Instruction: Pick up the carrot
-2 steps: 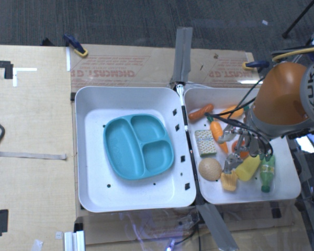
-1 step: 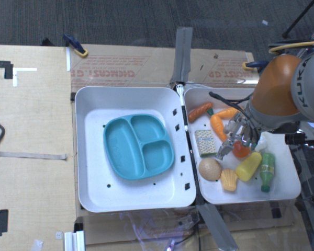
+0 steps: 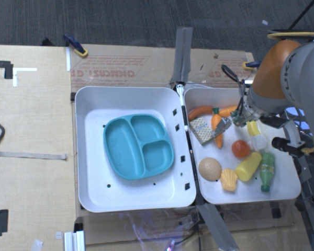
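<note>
**Approach to the carrot, right bin**

Evidently the gripper (image 3: 226, 124) is lowered into the right bin (image 3: 298, 188), its grey fingers angled down-left onto the carrot (image 3: 216, 124); whether they are spread or pressed together cannot be told. The carrot lies near the bin's upper-left corner, touching a grey grater-like block (image 3: 202, 130) and just below a hot dog (image 3: 200, 112). Nearby lie a tomato (image 3: 240, 148), egg (image 3: 210, 168), yellow bottle (image 3: 248, 167) and green bottle (image 3: 266, 172). The left bin (image 3: 89, 156) bears a teal divided plate (image 3: 139, 146). Step judged: final descent or grasp; next calls for a firm close, then a straight lift.
</note>
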`<state>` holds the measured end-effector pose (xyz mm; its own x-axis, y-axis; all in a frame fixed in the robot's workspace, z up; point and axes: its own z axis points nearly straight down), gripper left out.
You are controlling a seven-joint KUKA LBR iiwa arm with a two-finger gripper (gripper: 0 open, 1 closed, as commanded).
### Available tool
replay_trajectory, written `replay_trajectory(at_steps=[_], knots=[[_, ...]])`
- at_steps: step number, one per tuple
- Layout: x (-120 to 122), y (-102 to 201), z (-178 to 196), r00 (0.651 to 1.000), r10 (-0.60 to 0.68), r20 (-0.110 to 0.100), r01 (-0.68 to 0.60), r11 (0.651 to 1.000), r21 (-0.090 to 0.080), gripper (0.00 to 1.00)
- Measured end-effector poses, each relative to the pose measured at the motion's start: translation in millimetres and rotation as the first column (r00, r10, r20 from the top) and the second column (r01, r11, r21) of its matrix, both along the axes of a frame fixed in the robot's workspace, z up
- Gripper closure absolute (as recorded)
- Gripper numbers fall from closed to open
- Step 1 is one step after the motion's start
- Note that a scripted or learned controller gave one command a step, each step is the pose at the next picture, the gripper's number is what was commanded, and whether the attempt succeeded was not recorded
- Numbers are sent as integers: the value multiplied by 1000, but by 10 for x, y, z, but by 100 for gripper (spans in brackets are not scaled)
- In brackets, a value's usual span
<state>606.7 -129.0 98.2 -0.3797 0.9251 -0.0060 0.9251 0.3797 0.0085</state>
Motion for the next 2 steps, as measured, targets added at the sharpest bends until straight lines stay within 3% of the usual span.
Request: replay_trajectory(at_steps=[1, 2], knots=[[10, 4, 99, 1000, 4, 2, -4, 1000, -3, 100], [506, 840, 943, 1000, -6, -9, 6, 1000, 0, 100]])
